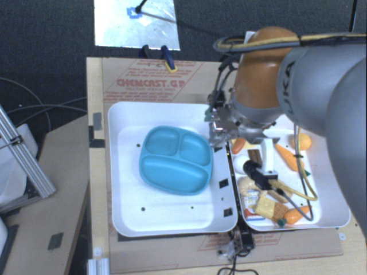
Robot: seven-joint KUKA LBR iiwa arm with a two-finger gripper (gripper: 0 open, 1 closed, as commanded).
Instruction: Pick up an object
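Objects for picking lie scattered in the white bin (328, 202) beneath the arm, all on the end effector's arm side. A small orange piece (238, 145) sits just beside the end effector (219, 135). A white block (268, 153) and an orange carrot-shaped piece (285, 156) lie a little farther out. Nearer the camera from the end effector are a pale rounded piece (246, 184), a tan cracker (268, 207) and another orange piece (294, 215).

The end effector hangs low over the divide between the two bins. Whether it is released or clenched cannot be told, and nothing is seen in its grasp.

On its other side, the second bin (131, 211) holds a blue divided plate (175, 159) lying flat, close to the end effector.
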